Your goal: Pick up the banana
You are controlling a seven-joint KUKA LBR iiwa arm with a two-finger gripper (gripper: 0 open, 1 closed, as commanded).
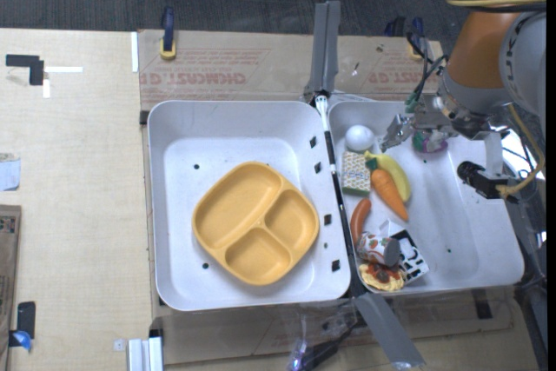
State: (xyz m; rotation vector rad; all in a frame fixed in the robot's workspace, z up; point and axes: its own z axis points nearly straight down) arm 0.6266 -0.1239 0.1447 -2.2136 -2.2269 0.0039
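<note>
1. While the gripper (408,128) hangs over the right bin (473,248), its finger spread is too blurred to tell.
2. Just beside it, the banana (395,174) touches the carrot (389,193).
3. Left bin (174,213): a yellow plate (254,223).

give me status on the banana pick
Two-finger gripper above right white bin. Yellow banana unheld, close below. Orange carrot against it.

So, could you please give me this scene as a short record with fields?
left bin: holds a yellow divided plate
right bin: toy food along its left side
banana: lies against the carrot, next to the sponge and white ball
other items: sausage, pizza slice
claw: just above the banana in the image, holding nothing visible
</note>
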